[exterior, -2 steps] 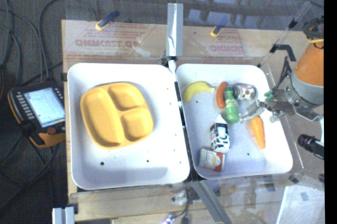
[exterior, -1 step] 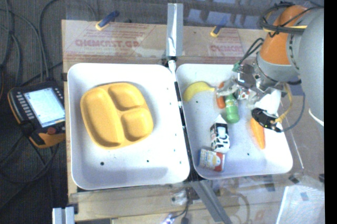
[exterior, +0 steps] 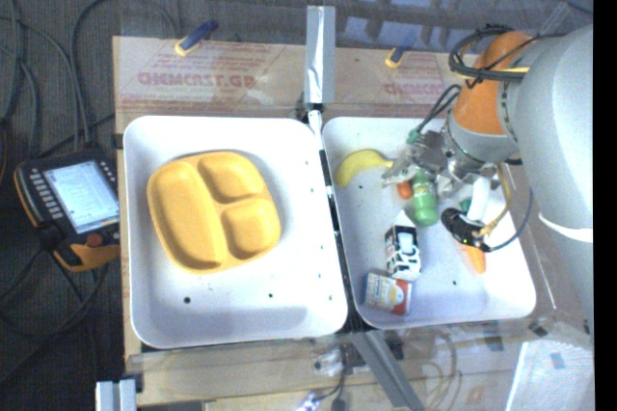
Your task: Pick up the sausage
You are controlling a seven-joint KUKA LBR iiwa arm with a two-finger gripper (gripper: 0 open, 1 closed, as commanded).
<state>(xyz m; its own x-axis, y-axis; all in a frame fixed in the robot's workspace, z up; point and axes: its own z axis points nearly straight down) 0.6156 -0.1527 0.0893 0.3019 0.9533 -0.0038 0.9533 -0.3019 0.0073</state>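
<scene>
Small carton point(exterior: 388, 292) front of right bin point(exterior: 511, 298); arm point(exterior: 482, 110) above

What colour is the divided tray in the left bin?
Yellow; the divided tray shows plainly in the camera view.

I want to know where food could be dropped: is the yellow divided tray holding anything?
Empty. The yellow tray in the left bin shows bare yellow in all three compartments.

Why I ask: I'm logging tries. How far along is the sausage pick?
Done: the gripper is down in the right bin, close above a small reddish piece, possibly the sausage, beside a green item. In hand: no visible grasp; the piece seems to lie on the bin floor. Left: grip and lift.
</scene>
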